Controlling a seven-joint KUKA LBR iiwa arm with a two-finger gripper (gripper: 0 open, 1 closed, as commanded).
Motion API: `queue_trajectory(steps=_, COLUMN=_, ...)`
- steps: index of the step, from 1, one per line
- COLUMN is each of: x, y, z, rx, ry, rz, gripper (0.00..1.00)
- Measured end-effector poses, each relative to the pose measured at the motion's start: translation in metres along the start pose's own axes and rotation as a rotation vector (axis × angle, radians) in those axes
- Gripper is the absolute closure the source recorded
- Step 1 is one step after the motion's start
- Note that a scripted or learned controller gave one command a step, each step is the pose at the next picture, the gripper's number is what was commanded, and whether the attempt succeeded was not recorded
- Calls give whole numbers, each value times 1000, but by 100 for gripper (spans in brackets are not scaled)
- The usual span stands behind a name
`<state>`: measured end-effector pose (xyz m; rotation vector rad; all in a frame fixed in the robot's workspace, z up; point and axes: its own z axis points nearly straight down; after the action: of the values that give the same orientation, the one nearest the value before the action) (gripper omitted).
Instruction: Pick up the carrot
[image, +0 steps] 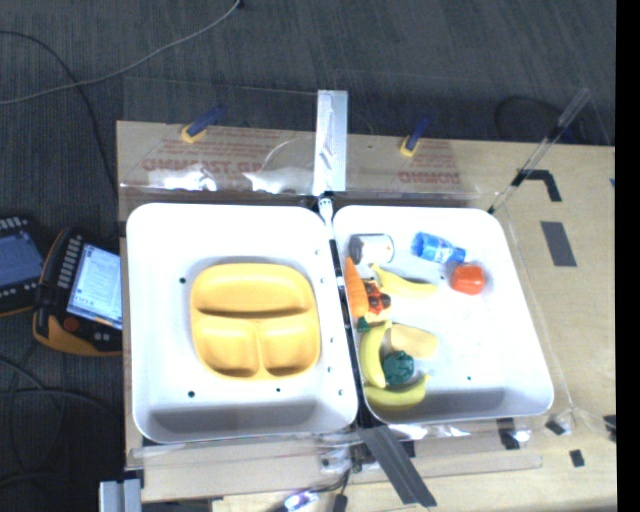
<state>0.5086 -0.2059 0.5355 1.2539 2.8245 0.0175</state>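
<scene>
The carrot is a slim orange piece with a green tip, lying lengthwise along the left wall of the right bin. It rests beside a small red and dark toy and just above the curved yellow banana.
The right bin also holds a grey can, a blue bottle, a red-orange tomato, a pale yellow piece and a dark green item. A yellow divided plate sits in the left bin. A pendant lies left of the bench.
</scene>
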Motion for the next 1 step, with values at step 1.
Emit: queue_trajectory(steps=1, x=40, y=16, z=100, rx=31, ry=39, rz=-3, gripper=100)
